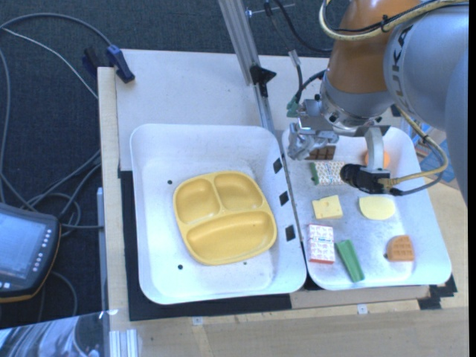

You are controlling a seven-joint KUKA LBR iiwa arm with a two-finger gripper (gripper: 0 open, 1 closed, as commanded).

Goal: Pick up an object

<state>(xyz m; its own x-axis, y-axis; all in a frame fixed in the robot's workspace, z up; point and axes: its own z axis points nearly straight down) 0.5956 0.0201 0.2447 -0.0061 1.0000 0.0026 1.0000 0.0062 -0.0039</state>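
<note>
Two shallow white bins side by side on the bench. In the left bin (149,222), one yellow plate (223,216) with three compartments, lying flat near the middle. In the right bin (431,236), seven small things: one yellow square block (327,207), one pale yellow round piece (378,207), one red-and-white carton (321,244) at the near left, one green stick (349,261) just beside the carton, one orange-brown biscuit (400,248) at the near right, one speckled green-white block (328,172) and one brown piece (322,154) at the far side. One orange thing (375,157) partly hidden behind the arm. Gripper (300,141) low over the far left corner of the right bin, next to the brown piece; fingers released, grasping nothing.
</note>
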